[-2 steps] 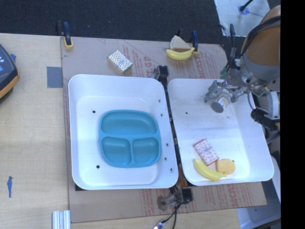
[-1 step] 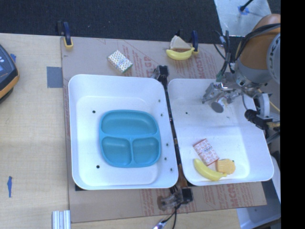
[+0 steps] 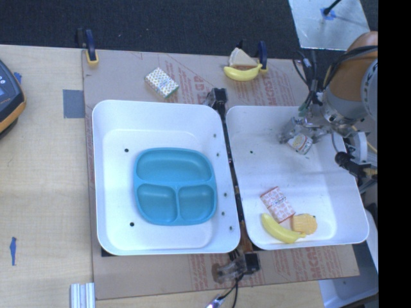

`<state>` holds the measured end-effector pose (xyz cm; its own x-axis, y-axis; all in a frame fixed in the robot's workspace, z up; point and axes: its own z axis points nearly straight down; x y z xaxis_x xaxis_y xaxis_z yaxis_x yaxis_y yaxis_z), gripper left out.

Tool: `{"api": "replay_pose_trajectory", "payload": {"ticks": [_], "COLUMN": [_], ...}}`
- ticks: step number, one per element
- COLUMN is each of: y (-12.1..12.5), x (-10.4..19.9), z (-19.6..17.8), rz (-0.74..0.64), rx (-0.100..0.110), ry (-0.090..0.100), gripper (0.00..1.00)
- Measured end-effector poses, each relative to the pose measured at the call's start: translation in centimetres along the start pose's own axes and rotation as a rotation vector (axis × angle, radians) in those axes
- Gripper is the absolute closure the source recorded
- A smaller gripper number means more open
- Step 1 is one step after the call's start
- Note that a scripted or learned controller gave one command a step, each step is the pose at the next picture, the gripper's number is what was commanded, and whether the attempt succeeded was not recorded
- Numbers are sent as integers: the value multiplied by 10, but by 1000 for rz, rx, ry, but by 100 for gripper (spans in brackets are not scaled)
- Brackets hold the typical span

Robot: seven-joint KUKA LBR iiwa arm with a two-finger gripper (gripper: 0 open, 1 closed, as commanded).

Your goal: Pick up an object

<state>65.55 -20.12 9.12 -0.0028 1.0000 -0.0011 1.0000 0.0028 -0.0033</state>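
While the arm (image 3: 350, 76) reaches in from the right, the tool (image 3: 300, 140) sits low over the far part of the right bin (image 3: 334, 191), with a small pale object (image 3: 302, 144) at its tip. Can't tell whether that object is actually between the fingers or just under them, and can't tell if the tool is wide or narrow; too small and cluttered at that spot.

Step, as I read it: grasp attempt at the far end of the right bin. The next move calls for a clean close on the object and a straight lift; if it comes up bare, re-target.

Other candidates in the right bin, near end: a red-and-white packet (image 3: 277, 203), a yellow banana (image 3: 280, 230) just beside it, and an orange round piece (image 3: 304, 224) touching the banana's right end. All well apart from the tool.

Left bin (image 3: 106, 172) holds a blue divided plate (image 3: 174, 186), nothing in its compartments.

Worktop (image 3: 45, 185): light wood with a brown board under both bins. On the far side outside the bins: a small patterned box (image 3: 161, 82), and a second banana (image 3: 242, 73) with a sandwich-like wedge (image 3: 242, 58) behind it. Blue clamps (image 3: 90, 47) on the far edge, grey tape patch (image 3: 73, 103) at left, and a dark device (image 3: 9, 94) at the far left edge. Dark floor beyond.
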Motion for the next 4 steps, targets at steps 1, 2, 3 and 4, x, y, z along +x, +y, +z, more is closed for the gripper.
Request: {"api": "replay_pose_trajectory", "payload": {"ticks": [1,2,3,4], "y": [1,1,2,-23], "x": [41,40,129,180], "z": [-1,-12,-102,-127], "rz": [-3,-5,-2,-3], "rx": [1,1,-3,1], "ry": [1,0,3,2], "gripper": [0,100,100,100]}}
